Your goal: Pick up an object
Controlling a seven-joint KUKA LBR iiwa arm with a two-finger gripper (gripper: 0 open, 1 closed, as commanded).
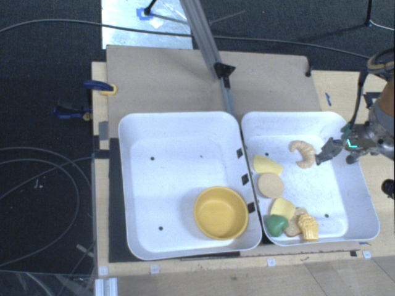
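Note:
The right bin (355, 193) holds several toy foods. A tan croissant (302, 152) lies near its middle, with a yellow wedge (266, 164) and a round tan cookie (270, 185) along its left wall. At the front left corner sit a yellow chunk (282, 207), a green piece (276, 225) and a corn cob (308, 227). My gripper (339, 153) hangs over the right side of this bin, just right of the croissant. It is open, and nothing shows between its fingers (325, 153).
A yellow bowl (221, 212) sits at the front right of the left bin (154, 134). A slanted grey pole (207, 36) crosses the bench behind the bins. Cables lie on the dark floor at left.

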